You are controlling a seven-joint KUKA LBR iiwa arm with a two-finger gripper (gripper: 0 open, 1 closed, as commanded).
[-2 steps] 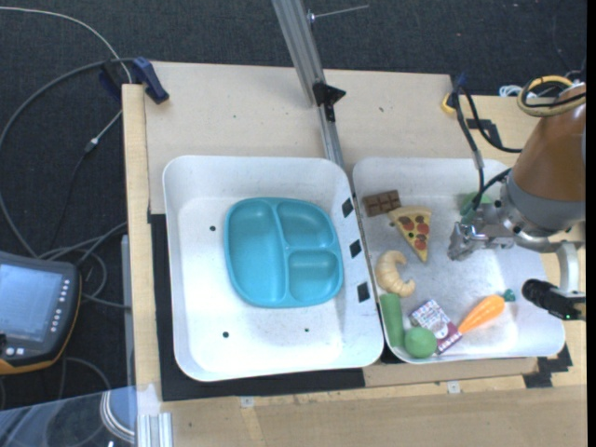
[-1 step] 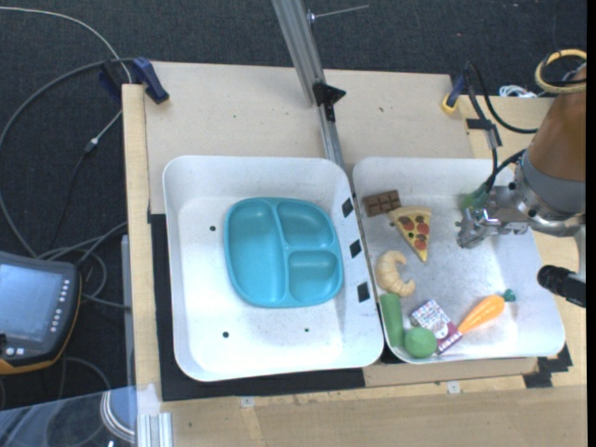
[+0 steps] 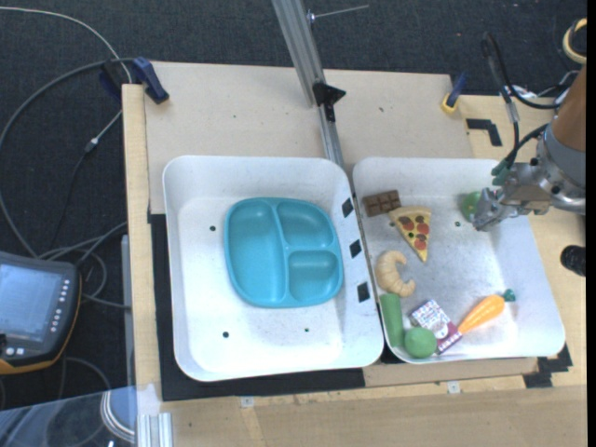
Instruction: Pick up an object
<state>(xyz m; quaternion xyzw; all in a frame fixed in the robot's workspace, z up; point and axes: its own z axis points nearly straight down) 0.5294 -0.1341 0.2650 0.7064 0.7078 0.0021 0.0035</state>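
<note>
Plainly, the right bin [image 3: 549,296] carries a scatter of small toy foods, any of which could be the object. A green piece [image 3: 468,205] sits near the bin's far right corner, just beside the end effector [image 3: 486,214], touching or almost touching it; its shape is too blurred to give an axis. The orange carrot [image 3: 482,313], smooth and tapered with a green tuft, lies near the right edge toward the near corner, its long axis slanting, tuft toward the right edge, well apart from the end effector. A pizza slice [image 3: 413,230], a flat wedge with red dots, points its tip toward the near edge, between the bin's left wall and the end effector. A brown ridged chocolate bar [image 3: 381,202] lies just beyond it, long axis running across the bin. A pale curved croissant [image 3: 394,270], a green cucumber [image 3: 391,318], a round green lime [image 3: 420,342] and a pink-patterned packet [image 3: 432,319] cluster at the near left corner. Whether the metal end effector is spread or closed, or grips anything, I cannot tell. The left bin [image 3: 186,250] holds a glossy blue divided plate [image 3: 282,250]. Both bins rest on a pale wooden desk [image 3: 242,110].
</note>
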